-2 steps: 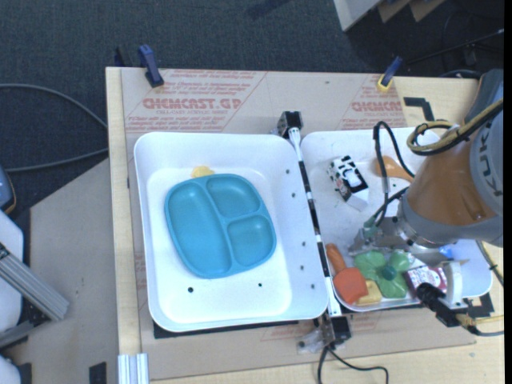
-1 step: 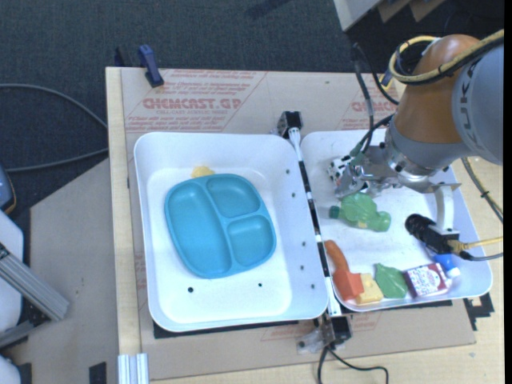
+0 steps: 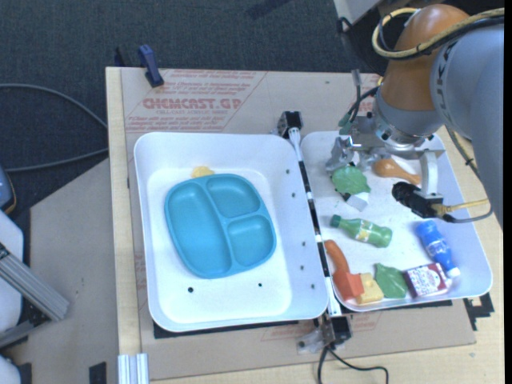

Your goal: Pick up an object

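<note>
The gripper [image 3: 346, 160] hangs over the green toy [image 3: 350, 180] at twelve o'clock in the right bin [image 3: 472, 250]; whether its jaws are parted or clenched I cannot tell. The toy looks light and smooth (probably slippery plastic), so take it across its middle.

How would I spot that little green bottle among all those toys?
Look in the right-hand bin, near its middle. The green bottle lies on its side there with a yellow label, the only bottle-shaped green thing; the blue bottle lies farther right.
</note>
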`<state>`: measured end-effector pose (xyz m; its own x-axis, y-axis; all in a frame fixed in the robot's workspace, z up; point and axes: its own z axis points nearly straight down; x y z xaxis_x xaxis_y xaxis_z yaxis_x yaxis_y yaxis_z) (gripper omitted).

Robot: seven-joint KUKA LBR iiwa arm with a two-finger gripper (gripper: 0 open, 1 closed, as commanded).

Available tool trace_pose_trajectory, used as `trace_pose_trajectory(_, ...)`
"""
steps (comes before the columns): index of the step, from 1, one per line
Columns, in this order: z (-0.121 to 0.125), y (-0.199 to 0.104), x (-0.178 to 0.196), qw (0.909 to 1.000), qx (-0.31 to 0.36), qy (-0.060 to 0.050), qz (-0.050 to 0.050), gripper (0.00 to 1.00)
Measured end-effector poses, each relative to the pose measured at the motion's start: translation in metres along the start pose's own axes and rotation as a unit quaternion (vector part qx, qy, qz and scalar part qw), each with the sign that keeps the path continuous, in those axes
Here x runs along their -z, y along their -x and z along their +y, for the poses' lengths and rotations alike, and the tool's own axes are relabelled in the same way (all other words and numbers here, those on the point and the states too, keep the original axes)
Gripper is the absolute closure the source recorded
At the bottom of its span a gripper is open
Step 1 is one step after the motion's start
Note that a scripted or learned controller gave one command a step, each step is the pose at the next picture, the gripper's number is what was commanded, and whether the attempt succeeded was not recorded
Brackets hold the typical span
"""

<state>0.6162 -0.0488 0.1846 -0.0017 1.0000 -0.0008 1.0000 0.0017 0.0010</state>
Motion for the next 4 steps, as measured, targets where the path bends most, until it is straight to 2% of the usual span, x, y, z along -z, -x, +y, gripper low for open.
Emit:
trace_pose_trajectory(1, 0.014, -0.063, 0.027, 1.0000, 0.001, 0.001, 0.001, 1.00)
trace_pose_trajectory(2, 0.050, -0.088, 0.000, 1.0000, 0.000, 0.000, 0.000, 1.00)
trace_pose_trajectory(3, 0.051, -0.126, 0.021, 1.0000, 0.000, 0.001, 0.000, 1.00)
trace_pose_trajectory(4, 0.035, -0.177, 0.040, 1.0000, 0.000, 0.000, 0.000, 1.00)
